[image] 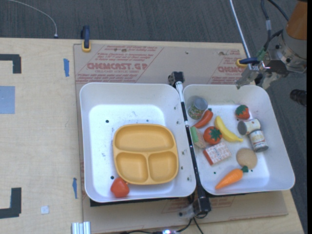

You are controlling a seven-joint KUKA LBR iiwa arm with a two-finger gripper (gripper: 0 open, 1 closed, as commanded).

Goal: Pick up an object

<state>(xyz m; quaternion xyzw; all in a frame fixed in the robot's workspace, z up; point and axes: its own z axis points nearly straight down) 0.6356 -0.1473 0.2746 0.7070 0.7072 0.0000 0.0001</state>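
- Fingers (240, 83) look spread apart with nothing between them; the gripper (252, 81) hangs over the far rim of the right bin (280, 145), near its far right corner, above the objects and touching none.
- From where I stand, the arm (296, 23) comes in from the upper right, its orange band just above the wrist.
- Objects to pick all lie in the right bin: a strawberry (242, 112) is nearest the gripper, with a small white jar (248, 126) and a labelled tin (258, 141) just below it along the right wall.
- Mid-bin is crowded: a banana (226, 130), a tomato (212, 135) and a red pepper (204, 118) sit close together, and a can (197, 107) stands by the left wall.
- Closer to the near edge are a red-and-white box (217, 153), a pale round potato (246, 158) and a carrot (230, 177), the carrot lying slantwise with bare floor around it.
- Free room shows along the far edge of the right bin and in its near right corner.
- Over in the left bin (92, 130), a yellow divided plate (145, 153) takes the middle, and a red fruit (120, 187) sits by the near left corner of the plate.
- Both bins rest side by side on a cardboard sheet (122, 62) on the counter (39, 130).
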